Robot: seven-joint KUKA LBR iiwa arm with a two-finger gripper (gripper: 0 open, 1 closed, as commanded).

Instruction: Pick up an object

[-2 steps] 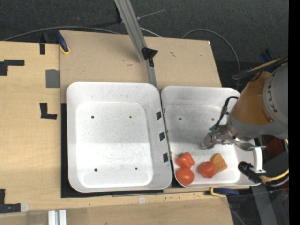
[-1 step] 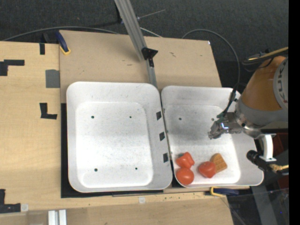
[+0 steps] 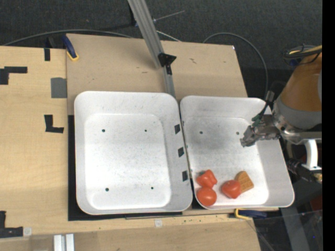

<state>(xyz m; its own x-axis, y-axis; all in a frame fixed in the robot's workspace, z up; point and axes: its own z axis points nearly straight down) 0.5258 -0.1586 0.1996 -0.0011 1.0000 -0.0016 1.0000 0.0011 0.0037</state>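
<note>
Two white bins are being carried by the bench; the gripper is being held over the right bin, while the red pieces are being left toward its near edge.

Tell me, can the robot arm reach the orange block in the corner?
Probably yes. The end effector hangs over the same right bin as the orange block, with bare bin floor between them. A red piece touches the block, which might crowd a grab.

bins white, black-speckled | three objects red | block tan-orange
</note>
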